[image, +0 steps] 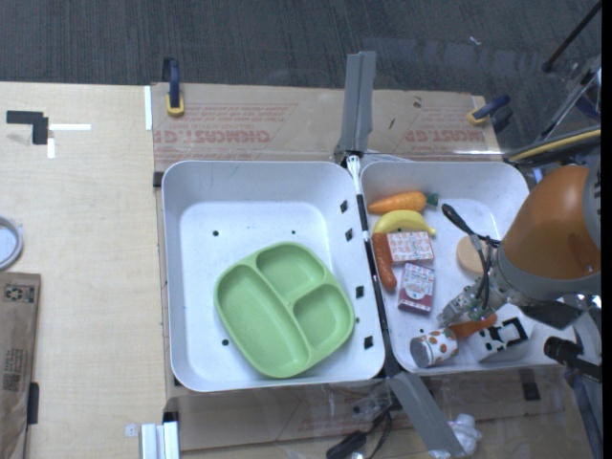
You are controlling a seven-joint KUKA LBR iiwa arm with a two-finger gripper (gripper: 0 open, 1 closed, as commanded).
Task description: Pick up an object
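Observation:
My gripper (pixel 467 310) is low in the right bin (pixel 449 172), near its front. It hangs just above and to the right of a small patterned can (pixel 432 348) lying on its side. An orange piece (pixel 470 328) lies right under the gripper. To its left are two small red-and-white boxes (pixel 411 248) (pixel 417 288). Along the bin's left side lie a carrot (pixel 398 202), a banana (pixel 402 222) and a red sausage (pixel 383 260).
A green divided plate (pixel 284 308) sits in the left bin (pixel 191 256). A black spoon (pixel 463 226) and a round wooden disc (pixel 469 254) lie under the arm's orange band (pixel 557 228). A black-and-white item (pixel 505 338) rests at the right bin's front right.

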